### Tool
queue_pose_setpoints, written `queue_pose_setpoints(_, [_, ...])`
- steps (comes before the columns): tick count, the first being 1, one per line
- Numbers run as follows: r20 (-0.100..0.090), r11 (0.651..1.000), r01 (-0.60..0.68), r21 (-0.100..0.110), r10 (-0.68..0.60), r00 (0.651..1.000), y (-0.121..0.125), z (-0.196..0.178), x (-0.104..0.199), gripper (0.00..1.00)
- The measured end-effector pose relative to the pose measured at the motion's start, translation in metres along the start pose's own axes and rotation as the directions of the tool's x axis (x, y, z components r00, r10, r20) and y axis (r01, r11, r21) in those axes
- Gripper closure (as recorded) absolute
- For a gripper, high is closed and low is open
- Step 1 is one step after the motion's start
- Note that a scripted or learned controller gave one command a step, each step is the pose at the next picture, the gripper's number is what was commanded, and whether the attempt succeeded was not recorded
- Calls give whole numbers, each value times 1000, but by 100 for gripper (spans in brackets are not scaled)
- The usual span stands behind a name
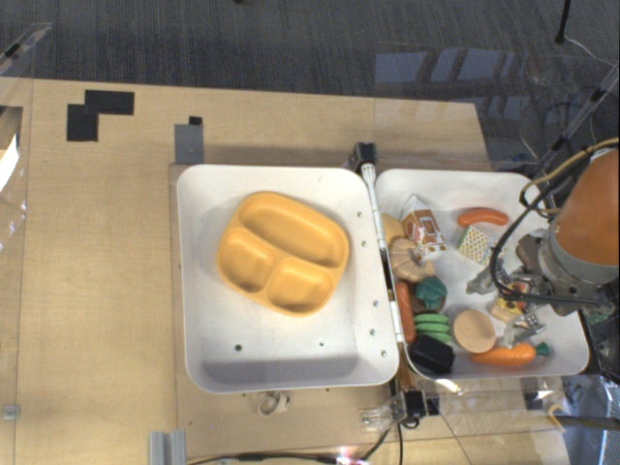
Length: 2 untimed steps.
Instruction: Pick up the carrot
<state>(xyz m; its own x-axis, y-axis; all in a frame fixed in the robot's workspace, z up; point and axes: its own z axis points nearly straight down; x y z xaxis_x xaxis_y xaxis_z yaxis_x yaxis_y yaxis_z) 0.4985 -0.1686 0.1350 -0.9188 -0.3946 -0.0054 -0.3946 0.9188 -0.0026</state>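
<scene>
Above carrot (pixel 506 356), end effector (pixel 515 310).

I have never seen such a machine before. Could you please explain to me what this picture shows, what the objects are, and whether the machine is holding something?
This is one picture, taken by a fixed camera above a bench and looking down at a slant. On the bench sit two shallow white bins side by side. The left bin holds a yellow tray with three compartments. The right bin holds a jumble of toy food: a carrot near its front edge, a sausage, a small carton, a round tan piece and some green items.

The grey and orange shape at the right is a robot arm. Its end effector, the grasping part, hangs low over the right bin, just above the carrot. I cannot see anything held in it; the carrot lies on the bin floor.
</scene>
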Motion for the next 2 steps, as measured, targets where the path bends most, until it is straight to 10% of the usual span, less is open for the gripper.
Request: queue_pose_setpoints(2, [9,975,220,8,-220,975,-35,45,2,0])
